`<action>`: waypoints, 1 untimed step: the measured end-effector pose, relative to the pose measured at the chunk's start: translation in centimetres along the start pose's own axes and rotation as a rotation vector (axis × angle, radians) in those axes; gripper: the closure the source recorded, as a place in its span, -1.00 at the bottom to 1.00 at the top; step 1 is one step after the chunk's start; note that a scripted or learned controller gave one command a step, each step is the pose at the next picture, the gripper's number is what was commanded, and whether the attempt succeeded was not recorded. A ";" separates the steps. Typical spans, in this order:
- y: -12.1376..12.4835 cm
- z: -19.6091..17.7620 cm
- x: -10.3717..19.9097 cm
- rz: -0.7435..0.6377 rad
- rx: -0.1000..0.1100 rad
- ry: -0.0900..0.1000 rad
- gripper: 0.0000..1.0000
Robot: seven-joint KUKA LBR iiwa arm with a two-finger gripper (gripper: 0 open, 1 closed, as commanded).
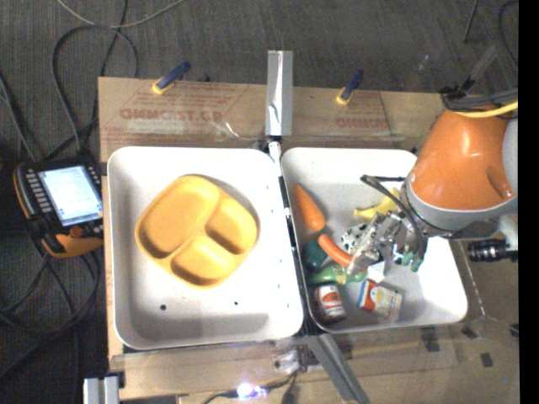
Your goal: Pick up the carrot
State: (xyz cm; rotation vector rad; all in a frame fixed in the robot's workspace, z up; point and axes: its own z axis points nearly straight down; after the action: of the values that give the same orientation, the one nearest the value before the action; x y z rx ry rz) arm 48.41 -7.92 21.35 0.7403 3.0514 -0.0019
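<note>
So far, we judge the task barely begun: the carrot (pixel 308 208) lies untouched in the right bin (pixel 438 310), close against its left wall, tip toward the far corner and green top (pixel 318 252) toward the clutter. Our gripper (pixel 381 241) hangs low over that clutter, just right of the carrot and apart from it, above a second small orange piece (pixel 337 250), a can (pixel 329 302) and a small carton (pixel 378 300). We cannot tell how its fingers stand, as the mechanism blurs into the items beneath. Nothing is lifted. What remains, as we see it, is everything: shifting left over the carrot, closing on it, and raising it. The yellow divided plate (pixel 198 230) sits in the left bin (pixel 122 251).
</note>
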 end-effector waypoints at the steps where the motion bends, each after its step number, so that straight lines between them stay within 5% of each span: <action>1: 3.7 -2.0 1.8 -0.774 -0.004 -0.001 1.00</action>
State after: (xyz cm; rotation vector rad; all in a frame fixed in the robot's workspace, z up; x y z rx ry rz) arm 48.47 -3.78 23.38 -0.4663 3.1035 0.0034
